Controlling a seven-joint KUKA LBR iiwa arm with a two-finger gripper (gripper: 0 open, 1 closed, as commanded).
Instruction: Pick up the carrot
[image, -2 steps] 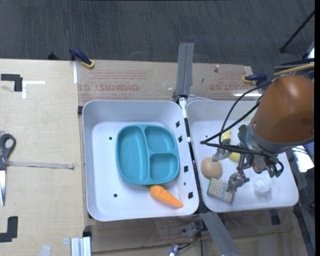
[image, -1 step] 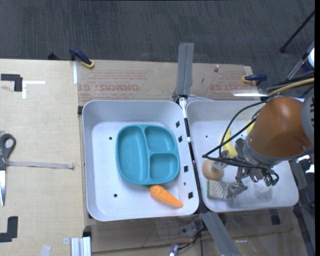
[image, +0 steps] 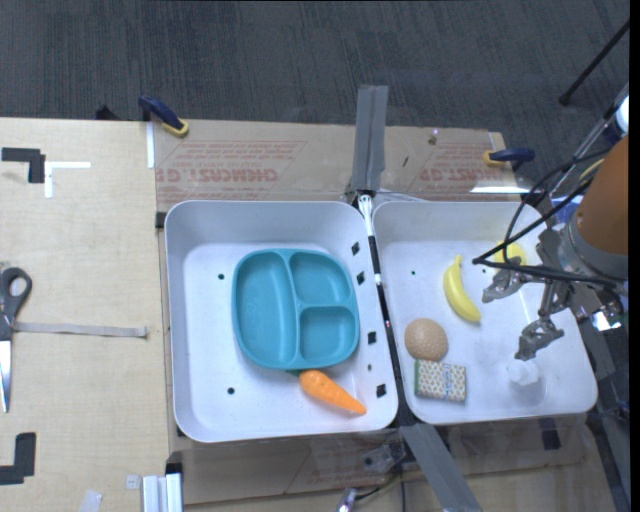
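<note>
The orange carrot (image: 332, 392) lies in the left bin (image: 190, 330) near its front wall, just below the teal divided plate (image: 296, 308). My gripper (image: 520, 315) hangs over the right part of the right bin (image: 575, 400), far to the right of the carrot. Its two metal fingers (image: 497, 288) stand apart with nothing between them.
In the right bin lie a yellow banana (image: 461, 292), a tan egg-shaped thing (image: 427, 339) and a patterned sponge (image: 441, 381). Scissors (image: 10, 300) lie on the bench at far left. Clamps (image: 165, 115) hold the cardboard at the back.
</note>
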